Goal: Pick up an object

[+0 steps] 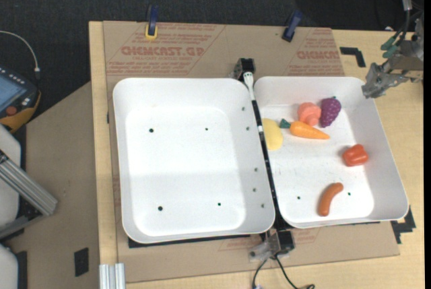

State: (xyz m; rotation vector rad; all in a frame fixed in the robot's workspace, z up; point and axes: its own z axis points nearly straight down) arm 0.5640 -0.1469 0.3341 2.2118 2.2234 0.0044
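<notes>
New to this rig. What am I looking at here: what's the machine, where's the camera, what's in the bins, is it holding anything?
One picture, from a fixed camera above the bench, looking down at a slant. Two shallow white bins sit side by side on a cardboard sheet clamped to the bench.

The machine is a single robot arm reaching in from the right of the picture. Its gripper sits at the upper right, just outside the far corner of the right bin. It is too small and blurred to tell how its jaws stand, and I see nothing held in it.

The right bin holds toy food: a yellow piece against the left wall, a carrot, a pink piece, purple grapes, a red pepper and a sausage. The left bin shows just small dark dots on its floor.
</notes>
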